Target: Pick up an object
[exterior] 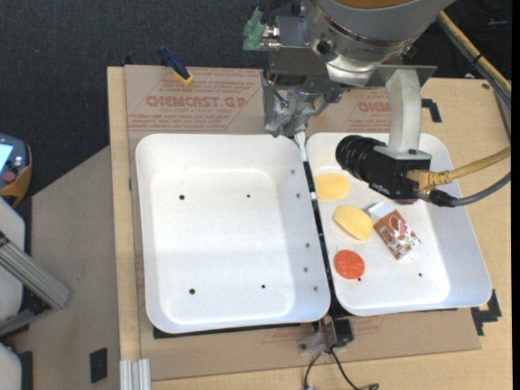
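In the right bin (455,275) lie several small objects: a round yellow piece (331,187), an oblong yellow piece (353,222), a flat red disc (349,264) and a red-and-white packet (396,234). My gripper (288,122) hangs over the far end of the divider between the two bins, above and to the left of the round yellow piece. Nothing is visibly held in it. The big grey and orange arm body covers the top of the view.
The left bin (154,218) is a white tray with small dark dots. A black cylinder (370,165) on a white bracket juts over the right bin's far side, with a yellow hose (479,165) leading right. A blue-yellow clamp (176,66) sits on the cardboard behind.
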Controlling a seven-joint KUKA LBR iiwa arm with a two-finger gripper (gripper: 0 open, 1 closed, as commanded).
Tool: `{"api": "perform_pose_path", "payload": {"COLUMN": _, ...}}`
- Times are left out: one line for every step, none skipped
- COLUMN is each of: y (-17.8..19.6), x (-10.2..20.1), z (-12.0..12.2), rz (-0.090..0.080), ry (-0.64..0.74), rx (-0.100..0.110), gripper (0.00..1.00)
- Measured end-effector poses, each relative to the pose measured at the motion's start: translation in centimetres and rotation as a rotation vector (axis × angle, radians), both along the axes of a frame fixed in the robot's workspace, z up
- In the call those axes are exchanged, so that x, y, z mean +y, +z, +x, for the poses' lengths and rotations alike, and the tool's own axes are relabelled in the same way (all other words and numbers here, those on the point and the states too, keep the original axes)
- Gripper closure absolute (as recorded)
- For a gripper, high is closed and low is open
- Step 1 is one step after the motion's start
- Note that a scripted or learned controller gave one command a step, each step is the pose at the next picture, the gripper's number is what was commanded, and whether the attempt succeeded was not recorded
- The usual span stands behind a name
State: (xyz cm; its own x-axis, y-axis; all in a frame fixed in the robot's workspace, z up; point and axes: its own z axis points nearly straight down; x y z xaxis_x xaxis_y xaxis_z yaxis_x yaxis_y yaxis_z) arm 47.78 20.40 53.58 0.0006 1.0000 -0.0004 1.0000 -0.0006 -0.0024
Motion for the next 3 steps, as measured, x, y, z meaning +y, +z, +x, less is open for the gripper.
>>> {"api": "perform_pose_path", "payload": {"y": -0.09, "x": 1.53, "z": 0.13, "rz": 0.001, "ry": 0.002, "rx": -0.003, "gripper": 1.00}}
{"api": "perform_pose_path", "payload": {"y": -0.08, "x": 2.05, "z": 0.14, "rz": 0.001, "ry": 0.002, "rx": -0.003, "gripper": 1.00}}
{"api": "perform_pose_path", "payload": {"y": -0.07, "x": 2.05, "z": 0.12, "rz": 0.000, "ry": 0.002, "rx": -0.003, "gripper": 1.00}}
